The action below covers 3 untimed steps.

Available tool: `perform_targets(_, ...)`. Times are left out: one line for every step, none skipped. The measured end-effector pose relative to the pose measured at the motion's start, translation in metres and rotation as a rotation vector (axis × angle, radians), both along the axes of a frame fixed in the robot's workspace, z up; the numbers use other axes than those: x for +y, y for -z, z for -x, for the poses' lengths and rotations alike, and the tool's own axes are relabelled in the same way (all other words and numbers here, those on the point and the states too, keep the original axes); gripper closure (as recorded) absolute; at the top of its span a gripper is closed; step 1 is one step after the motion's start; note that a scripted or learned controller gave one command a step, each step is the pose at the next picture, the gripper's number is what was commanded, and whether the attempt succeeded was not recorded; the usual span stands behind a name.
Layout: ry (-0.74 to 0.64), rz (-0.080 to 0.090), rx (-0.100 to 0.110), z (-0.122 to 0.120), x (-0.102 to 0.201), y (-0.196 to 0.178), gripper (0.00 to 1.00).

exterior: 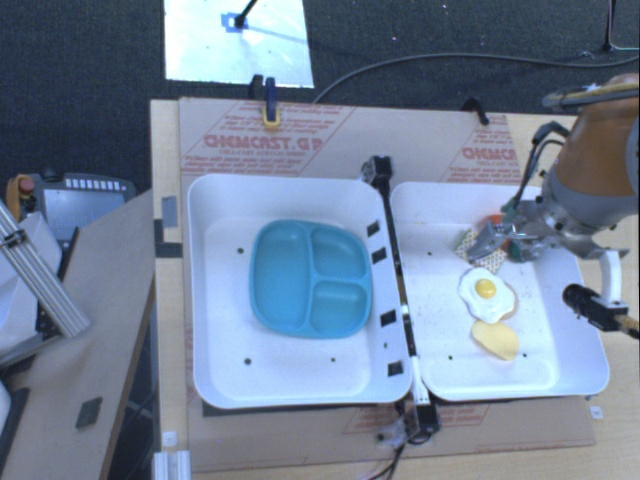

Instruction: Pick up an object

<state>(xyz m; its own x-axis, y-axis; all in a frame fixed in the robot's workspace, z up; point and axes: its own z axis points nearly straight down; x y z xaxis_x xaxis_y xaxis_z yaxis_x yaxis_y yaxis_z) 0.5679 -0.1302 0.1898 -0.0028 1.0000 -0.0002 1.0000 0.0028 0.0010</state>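
A toy fried egg (486, 295) lies in the right bin (440, 373), with a pale yellow chip-shaped piece (497, 340) just below it. A tan waffle-patterned piece (483, 253) lies above the egg, partly under the gripper. My gripper (497, 238) hangs low over that patterned piece, at the upper right of the bin. The arm's grey body and orange band (600, 148) rise to its right. A blue divided plate (310, 276) rests in the middle of the left bin (215, 368).
A black divider with clips (392, 278) runs between the two bins. A cable crosses the cardboard behind the bins. A pendant and metal rail sit on a side table at far left. A black part of the arm (590, 308) overhangs the right bin's right rim.
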Motion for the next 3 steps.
perform_targets(-0.002, -0.001, 0.003, 0.000, 0.011, 0.053, 0.00)
perform_targets(0.001, 0.001, -0.003, -0.001, 0.011, 0.103, 0.00)
perform_targets(0.002, 0.001, -0.002, -0.001, 0.011, 0.092, 1.00)
